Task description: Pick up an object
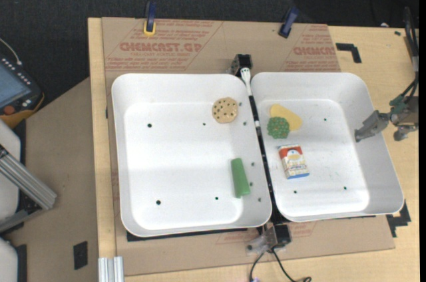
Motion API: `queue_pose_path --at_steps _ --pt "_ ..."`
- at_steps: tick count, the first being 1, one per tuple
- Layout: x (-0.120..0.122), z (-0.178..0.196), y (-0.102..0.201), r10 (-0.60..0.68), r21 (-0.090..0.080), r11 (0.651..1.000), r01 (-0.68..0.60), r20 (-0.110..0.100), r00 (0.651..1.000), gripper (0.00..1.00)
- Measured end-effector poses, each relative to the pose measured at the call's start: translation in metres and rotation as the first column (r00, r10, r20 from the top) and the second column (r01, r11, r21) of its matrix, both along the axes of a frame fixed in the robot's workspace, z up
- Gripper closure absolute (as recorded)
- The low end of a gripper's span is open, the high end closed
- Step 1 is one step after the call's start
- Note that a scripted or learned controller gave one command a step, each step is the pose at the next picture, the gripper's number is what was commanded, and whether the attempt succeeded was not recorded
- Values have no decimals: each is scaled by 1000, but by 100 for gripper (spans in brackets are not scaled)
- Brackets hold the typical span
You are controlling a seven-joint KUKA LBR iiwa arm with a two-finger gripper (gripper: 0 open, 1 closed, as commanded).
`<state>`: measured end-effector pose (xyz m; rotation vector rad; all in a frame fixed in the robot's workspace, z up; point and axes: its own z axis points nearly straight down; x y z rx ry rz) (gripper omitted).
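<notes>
Just at the right rim of the right bin (373, 161), the gripper (383, 122) is hanging low over the edge, and whether its jaws are apart or together cannot be told from this slanted view; nothing is showing between them. Nearest to it, off toward the bin's left half, a small red-and-white packet (293, 161) is lying flat with its long axis running roughly up and down the view. A green lump (278, 127) is sitting just beyond, touching a yellow piece (289, 116). Across the divider, in the left bin (133, 161), a green stick (239, 177) is lying lengthwise near the inner wall, and a round cookie (225, 110) is resting farther up. Judging by position, the packet is looking the shortest reach, a leftward move across open bin floor.
</notes>
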<state>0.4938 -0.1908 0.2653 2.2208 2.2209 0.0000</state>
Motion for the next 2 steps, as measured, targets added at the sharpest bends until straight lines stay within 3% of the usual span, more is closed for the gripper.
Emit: queue_pose_path --at_steps 1,2 --pt "1 11 0 1 -2 1000 -1 3 1000 100" --pt "-14 43 24 3 -1 1000 -3 5 1000 100"
